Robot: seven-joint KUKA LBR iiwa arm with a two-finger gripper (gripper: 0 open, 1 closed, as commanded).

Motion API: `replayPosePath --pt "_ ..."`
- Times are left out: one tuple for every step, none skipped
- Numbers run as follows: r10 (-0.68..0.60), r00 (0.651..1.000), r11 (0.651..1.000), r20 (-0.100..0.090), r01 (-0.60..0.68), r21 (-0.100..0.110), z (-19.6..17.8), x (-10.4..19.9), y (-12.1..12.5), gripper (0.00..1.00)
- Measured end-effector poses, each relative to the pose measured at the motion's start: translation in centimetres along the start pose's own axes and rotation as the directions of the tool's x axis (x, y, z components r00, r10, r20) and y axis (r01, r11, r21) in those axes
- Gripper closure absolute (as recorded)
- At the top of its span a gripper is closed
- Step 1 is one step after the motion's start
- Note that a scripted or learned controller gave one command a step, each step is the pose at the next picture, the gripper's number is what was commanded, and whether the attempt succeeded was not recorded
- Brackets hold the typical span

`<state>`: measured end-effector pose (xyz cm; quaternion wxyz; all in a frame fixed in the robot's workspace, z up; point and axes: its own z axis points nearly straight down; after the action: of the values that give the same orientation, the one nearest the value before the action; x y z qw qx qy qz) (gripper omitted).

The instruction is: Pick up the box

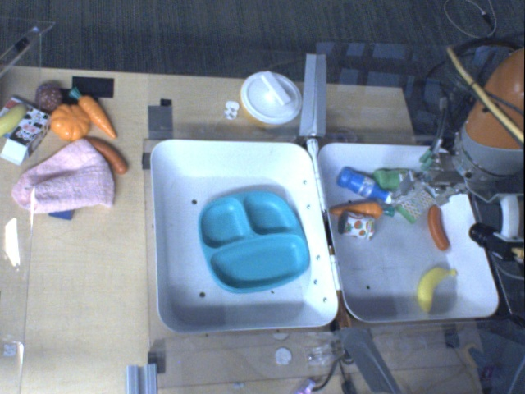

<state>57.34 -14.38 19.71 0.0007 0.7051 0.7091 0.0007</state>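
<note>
end effector [433,173] sits over the right bin [385,298] at its upper right, can't tell its state. box [358,225] lies well left of it and a bit lower, by the bin's left wall, roughly square with no clear long axis; its print is too blurry to read. Between them: 1 blue bottle [361,183], 1 carrot [358,208]. Below it: 1 sausage [439,227], 1 banana [432,286]

Box [358,226] hemmed by carrot [358,209] above; open bin floor [394,281] below it.
</note>
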Motion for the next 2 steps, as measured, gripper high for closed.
replayPosePath --pt "0.323 0.946 0.946 0.000 -0.323 -0.018 10.0 -1.0 4.1 0.00" --pt "0.151 0.989 0.989 0.002 -0.151 -0.005 11.0 -5.4 7.1 0.00"
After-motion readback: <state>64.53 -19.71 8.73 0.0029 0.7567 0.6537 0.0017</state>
